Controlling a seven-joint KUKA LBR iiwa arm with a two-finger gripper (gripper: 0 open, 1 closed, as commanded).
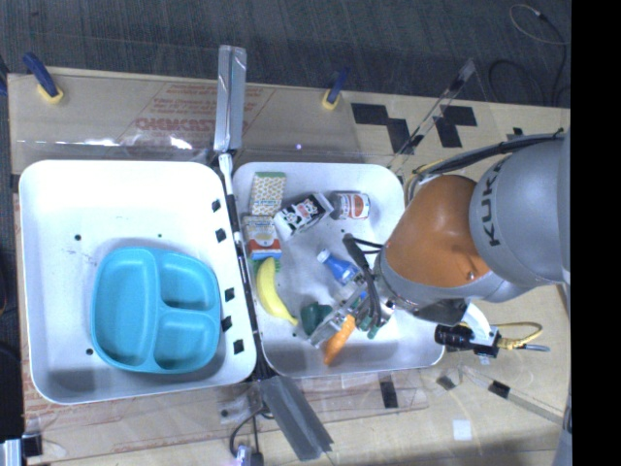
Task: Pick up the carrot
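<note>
carrot [338, 338] at 6 o'clock of right bin [393, 184], tilted on near wall beside banana [273, 294] | gripper [361, 309] low at its upper end, placed to grasp | fingers' state: cannot tell | not lifted

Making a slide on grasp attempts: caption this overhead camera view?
KUKA gripper poised beside the carrot in the cluttered right bin; blue tray in the left bin.

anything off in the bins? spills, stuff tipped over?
No spill or damage visible. The right bin is a loose jumble: the can and small carton lie on their sides, and the carrot sits by the front wall beside the gripper. The blue tray lies flat in the left bin.
</note>
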